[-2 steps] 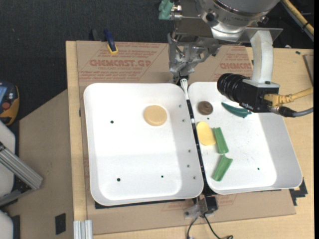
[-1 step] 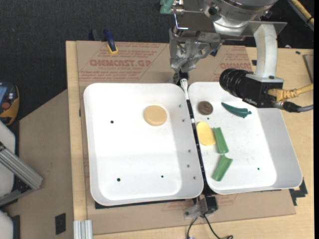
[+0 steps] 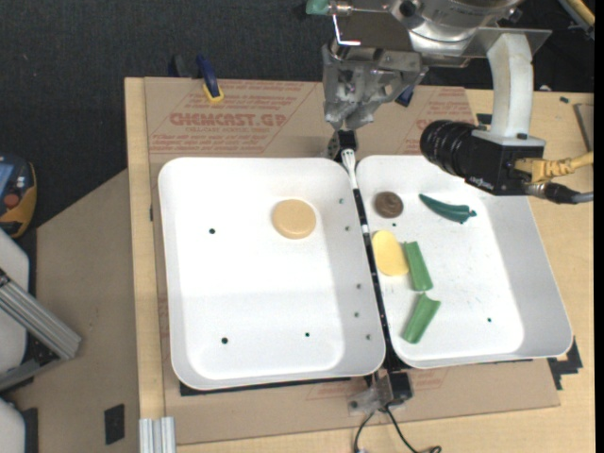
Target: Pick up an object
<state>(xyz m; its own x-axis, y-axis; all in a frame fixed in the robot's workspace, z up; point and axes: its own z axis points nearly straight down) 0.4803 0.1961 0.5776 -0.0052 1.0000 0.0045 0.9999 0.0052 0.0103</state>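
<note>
Gripper (image 3: 345,111) hanging above the far end of the seam between the two shallow white bins, left bin (image 3: 189,281) and right bin (image 3: 510,291). Fingertips lost in metal clutter and shadow; cannot tell opening, nothing visibly held.

Risks:
- Straight descent from here likely lands on the bin rims or the divider (image 3: 363,243), not on an object. Collision or empty close.
- Yellow rounded lump (image 3: 388,254) touching the divider and the upper green stick (image 3: 417,266); crowded, likely nudge or double contact.
- Flat tan disc (image 3: 294,219) low profile, probable slip.

Candidates relative to gripper:
- Tan disc: left bin, nearer the camera and left, well apart.
- Small brown round piece (image 3: 388,204): right bin, nearest, just right of the seam.
- Dark teal curved piece (image 3: 449,208): further right.
- Lower green stick (image 3: 420,318): farthest, toward the near rim.
</note>
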